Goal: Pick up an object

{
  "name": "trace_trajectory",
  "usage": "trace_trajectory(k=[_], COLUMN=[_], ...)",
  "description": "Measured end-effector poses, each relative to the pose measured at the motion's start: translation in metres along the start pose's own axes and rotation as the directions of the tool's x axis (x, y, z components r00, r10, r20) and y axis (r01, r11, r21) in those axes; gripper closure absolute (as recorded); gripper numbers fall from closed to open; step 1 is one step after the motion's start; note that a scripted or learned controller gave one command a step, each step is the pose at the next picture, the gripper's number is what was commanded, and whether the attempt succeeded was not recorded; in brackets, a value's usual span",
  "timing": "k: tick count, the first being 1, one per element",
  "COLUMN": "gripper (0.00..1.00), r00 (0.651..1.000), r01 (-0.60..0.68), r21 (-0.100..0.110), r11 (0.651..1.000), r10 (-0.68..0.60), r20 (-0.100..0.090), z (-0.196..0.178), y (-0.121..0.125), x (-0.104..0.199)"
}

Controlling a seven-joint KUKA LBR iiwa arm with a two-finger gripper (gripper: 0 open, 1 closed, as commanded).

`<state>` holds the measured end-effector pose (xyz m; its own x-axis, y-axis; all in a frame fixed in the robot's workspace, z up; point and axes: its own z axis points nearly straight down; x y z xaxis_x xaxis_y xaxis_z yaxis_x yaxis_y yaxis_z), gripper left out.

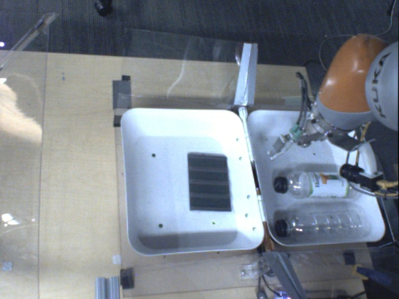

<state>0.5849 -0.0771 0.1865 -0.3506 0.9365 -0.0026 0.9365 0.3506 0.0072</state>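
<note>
- The gripper [278,147] hangs in the upper part of the right bin [262,122], tilted toward the bin's left wall. There's bare white floor under its tip.
- Whether it's parted or closed, I cannot tell from this angle. One thing is plain: nothing is in it, so no object is up yet.
- Just below the gripper lies the labelled bottle [312,184]. It's clear plastic, on its side, with its black cap toward the left wall. It's near the tip but apart from it.
- Below that, along the bin's bottom edge, lies the plain bottle [318,225]. It's also clear and on its side, black cap to the left, with a strip of floor between the two.
- Behind the gripper, the arm [352,73] looms over the right bin's top corner, orange band showing.
- Over in the left bin [156,185], the dark ribbed pad [209,181] lies flat near the middle, well apart from the action.
- My read is that this is early in the task: the reach into the bin is made, but the grasp and the lift are both left to do.
- The labelled bottle looks the likeliest target, being the closest. A round, slick bottle on its side could roll away from a pinch.
</note>
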Motion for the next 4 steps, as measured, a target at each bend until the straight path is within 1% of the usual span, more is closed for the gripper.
trace_trajectory(k=[1, 2, 3, 4], gripper=[0.0, 0.0, 0.0, 1.0], r00=[0.999, 0.998, 0.993, 0.994], r01=[0.039, 0.057, -0.115, -0.112], r21=[0.002, -0.004, -0.004, -0.015], r11=[0.999, 0.998, 0.993, 0.994], r10=[-0.039, -0.057, 0.115, 0.112], r20=[0.0, 0.002, 0.0, 0.0], z=[0.043, 0.097, 0.097, 0.084], y=[0.019, -0.037, -0.043, -0.038], x=[-0.057, -0.031, -0.031, -0.03])
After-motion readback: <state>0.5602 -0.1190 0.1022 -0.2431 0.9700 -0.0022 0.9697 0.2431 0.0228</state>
